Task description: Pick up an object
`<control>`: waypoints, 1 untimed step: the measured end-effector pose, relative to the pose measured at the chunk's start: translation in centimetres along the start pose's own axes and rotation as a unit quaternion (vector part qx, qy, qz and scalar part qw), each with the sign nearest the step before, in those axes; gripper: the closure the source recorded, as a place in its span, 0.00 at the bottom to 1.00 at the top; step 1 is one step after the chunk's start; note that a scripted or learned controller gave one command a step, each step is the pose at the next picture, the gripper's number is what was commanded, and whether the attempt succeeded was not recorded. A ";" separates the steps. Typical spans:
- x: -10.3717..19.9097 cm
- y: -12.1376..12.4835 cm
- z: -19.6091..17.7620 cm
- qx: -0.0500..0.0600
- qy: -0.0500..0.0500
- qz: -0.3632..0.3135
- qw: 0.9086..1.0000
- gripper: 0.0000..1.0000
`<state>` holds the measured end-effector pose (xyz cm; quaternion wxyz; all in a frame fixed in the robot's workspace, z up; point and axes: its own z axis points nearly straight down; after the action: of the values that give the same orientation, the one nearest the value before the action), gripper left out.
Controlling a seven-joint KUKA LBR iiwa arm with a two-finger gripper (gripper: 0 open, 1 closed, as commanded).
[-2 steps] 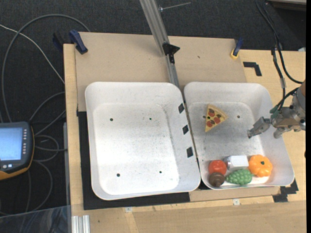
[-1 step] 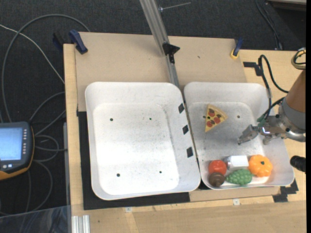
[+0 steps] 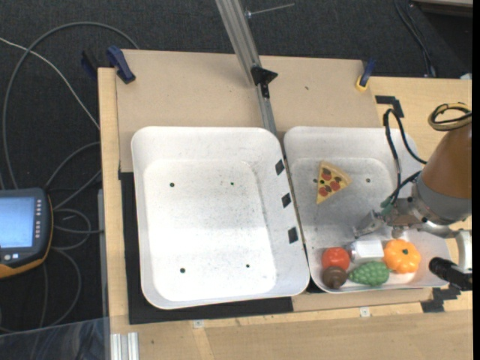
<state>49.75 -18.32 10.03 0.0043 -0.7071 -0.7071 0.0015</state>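
Note:
The right bin point(image 3: 300, 145) holds a toy pizza slice point(image 3: 331, 181) near its middle. Along its front edge lie a red tomato point(image 3: 337, 257), a brown piece point(image 3: 334, 277), a green bumpy vegetable point(image 3: 369, 274), a small white block point(image 3: 367, 248) and an orange pumpkin point(image 3: 402, 256). My gripper point(image 3: 381, 217) hangs low in the right bin, just above the white block and the pumpkin and to the right of the pizza slice. The grey wrist and the orange band point(image 3: 454, 163) hide part of it. I see nothing held in it.
The left bin point(image 3: 142, 148) stands beside the right one. A metal rail point(image 3: 240, 32) runs down from the top to the gap between the bins. Blue clamps point(image 3: 120, 64) grip the board's back edge. A handheld pendant point(image 3: 22, 227) lies far left.

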 end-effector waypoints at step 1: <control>0.0 0.2 -1.5 -0.005 -0.001 0.000 1.000 1.00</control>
<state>50.01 -18.35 11.50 0.0002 -0.7068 -0.7074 -0.0010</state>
